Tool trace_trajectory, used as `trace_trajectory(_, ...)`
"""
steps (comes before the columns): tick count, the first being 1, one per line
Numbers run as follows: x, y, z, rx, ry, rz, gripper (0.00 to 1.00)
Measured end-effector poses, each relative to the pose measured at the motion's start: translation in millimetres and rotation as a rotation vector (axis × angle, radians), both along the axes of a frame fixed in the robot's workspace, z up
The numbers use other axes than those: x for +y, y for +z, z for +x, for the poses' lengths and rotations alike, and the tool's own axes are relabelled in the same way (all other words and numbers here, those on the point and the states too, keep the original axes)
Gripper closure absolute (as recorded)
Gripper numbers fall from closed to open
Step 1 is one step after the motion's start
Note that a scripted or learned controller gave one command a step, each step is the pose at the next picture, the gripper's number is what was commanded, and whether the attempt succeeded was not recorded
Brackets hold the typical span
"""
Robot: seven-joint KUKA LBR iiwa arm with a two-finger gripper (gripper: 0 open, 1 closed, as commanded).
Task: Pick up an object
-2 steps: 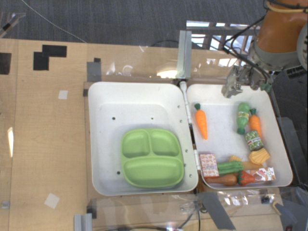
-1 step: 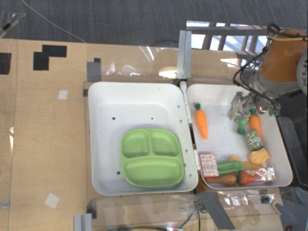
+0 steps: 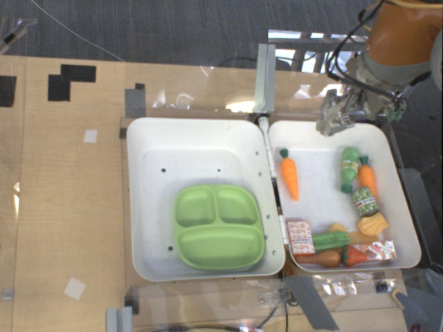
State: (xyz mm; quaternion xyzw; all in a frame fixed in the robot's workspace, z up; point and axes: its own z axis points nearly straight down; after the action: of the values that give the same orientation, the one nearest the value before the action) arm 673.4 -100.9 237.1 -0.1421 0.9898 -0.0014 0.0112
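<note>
Camera view: your gripper (image 3: 337, 122) hangs over the right bin's (image 3: 315, 159) far rim, carrying nothing; you cannot tell its finger spacing. Judged from this, nothing is picked yet. The right bin holds a carrot (image 3: 289, 175), a bottle (image 3: 349, 169) and other toy food; the left bin (image 3: 149, 147) holds a green tray (image 3: 219, 225).

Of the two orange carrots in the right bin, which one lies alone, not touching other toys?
The carrot near the right bin's left wall lies alone on bare white floor. The other carrot is packed among the green bottles by the right wall.
</note>
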Motion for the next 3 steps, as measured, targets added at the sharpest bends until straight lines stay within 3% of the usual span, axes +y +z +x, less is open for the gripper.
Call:
trace_trajectory(1,13,59,-2,0.004,-0.051,0.001,1.0)
trace_trajectory(2,5,124,-3,0.005,-0.065,0.0,1.0)
trace_trajectory(3,-61,-22,-8,0.017,0.264,-0.003,1.0)
